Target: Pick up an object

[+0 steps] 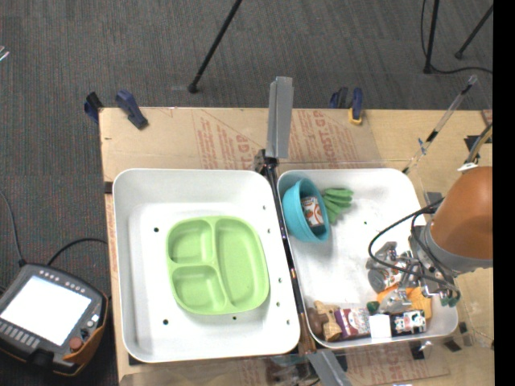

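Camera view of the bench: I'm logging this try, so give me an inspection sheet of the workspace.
Surface: cardboard-covered bench bearing two shallow white bins.
Job's things: blue plastic bowl tipped against the right bin's left wall, green leafy toy beside it; small packets along the near wall.
Clutter: light green divided plastic tray in the left bin.
Gripper: gripper low over the packets; fingers unclear.
Cables: black cable loops at the wrist.
Surroundings: tablet-like pendant, tripod legs.

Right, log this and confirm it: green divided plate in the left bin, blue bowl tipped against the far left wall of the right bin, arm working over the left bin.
One detail is wrong: the camera view shows the arm over the near right corner of the right bin, not the left bin. The green divided plate does lie in the left bin, and the blue bowl is tipped against the right bin's far left wall.
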Robot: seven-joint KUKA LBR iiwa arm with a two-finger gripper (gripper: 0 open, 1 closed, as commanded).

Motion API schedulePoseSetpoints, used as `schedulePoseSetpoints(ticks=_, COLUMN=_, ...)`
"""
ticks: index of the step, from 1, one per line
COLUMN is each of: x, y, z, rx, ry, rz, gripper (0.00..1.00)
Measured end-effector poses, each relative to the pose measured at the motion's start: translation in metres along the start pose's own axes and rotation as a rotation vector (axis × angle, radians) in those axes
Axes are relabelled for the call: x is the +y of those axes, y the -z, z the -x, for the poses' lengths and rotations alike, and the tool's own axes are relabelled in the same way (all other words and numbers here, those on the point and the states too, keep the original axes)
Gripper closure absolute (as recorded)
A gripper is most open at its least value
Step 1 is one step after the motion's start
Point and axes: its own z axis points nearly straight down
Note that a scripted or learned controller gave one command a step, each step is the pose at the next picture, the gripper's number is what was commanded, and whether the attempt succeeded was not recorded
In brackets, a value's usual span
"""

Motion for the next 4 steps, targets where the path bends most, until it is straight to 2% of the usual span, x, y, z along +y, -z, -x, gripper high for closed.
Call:
schedulePoseSetpoints(ticks=1, x=-0.02, y=0.005, z=0.065, rx=0.039, ry=0.031, rz=0.007, gripper=0.0)
schedulePoseSetpoints(ticks=2, x=0.047, y=-0.014, z=0.061, rx=0.046, ry=-0.036, rz=0.008, gripper=0.0)
schedulePoseSetpoints(ticks=3, x=0.047, y=-0.003, z=0.063, rx=0.044, ry=-0.034, rz=0.008, gripper=1.0)
schedulePoseSetpoints(ticks=4, x=0.077, y=-0.011, z=0.004, rx=0.043, ry=0.508, rz=0.02, gripper=1.0)
